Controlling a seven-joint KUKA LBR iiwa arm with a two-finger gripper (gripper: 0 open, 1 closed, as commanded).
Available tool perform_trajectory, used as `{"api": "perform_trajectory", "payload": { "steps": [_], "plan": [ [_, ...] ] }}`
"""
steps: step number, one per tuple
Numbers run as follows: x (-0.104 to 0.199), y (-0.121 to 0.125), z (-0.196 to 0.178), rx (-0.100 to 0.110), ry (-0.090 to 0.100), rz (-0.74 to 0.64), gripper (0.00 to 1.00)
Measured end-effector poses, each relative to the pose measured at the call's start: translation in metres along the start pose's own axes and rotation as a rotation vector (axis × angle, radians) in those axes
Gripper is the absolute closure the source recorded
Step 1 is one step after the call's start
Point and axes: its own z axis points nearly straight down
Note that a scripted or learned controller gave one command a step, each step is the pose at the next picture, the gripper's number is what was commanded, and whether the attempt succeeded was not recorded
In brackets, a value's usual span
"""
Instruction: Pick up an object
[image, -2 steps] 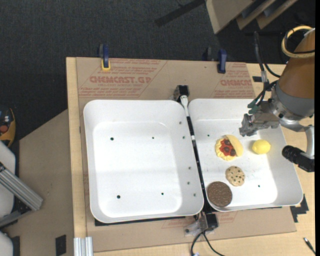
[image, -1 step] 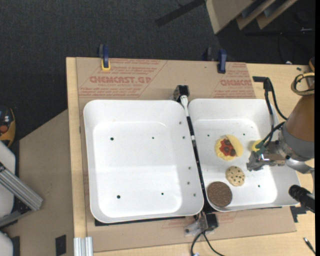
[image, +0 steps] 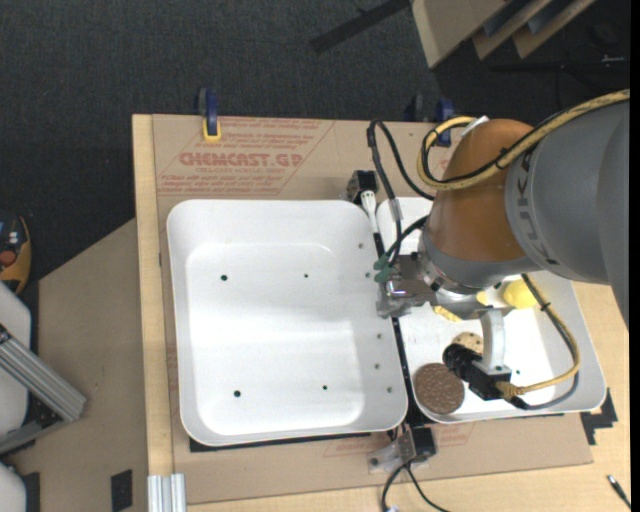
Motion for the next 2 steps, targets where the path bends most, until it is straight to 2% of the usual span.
{"api": "perform_trajectory", "payload": {
  "steps": [1, 2],
  "plan": [
    [-0.101, 0.017, -0.056, -0.005, -0.012, 0.027, 1.00],
    [-0.140, -0.023, 0.104, 0.011, -0.005, 0.026, 1.00]
  ]
}}
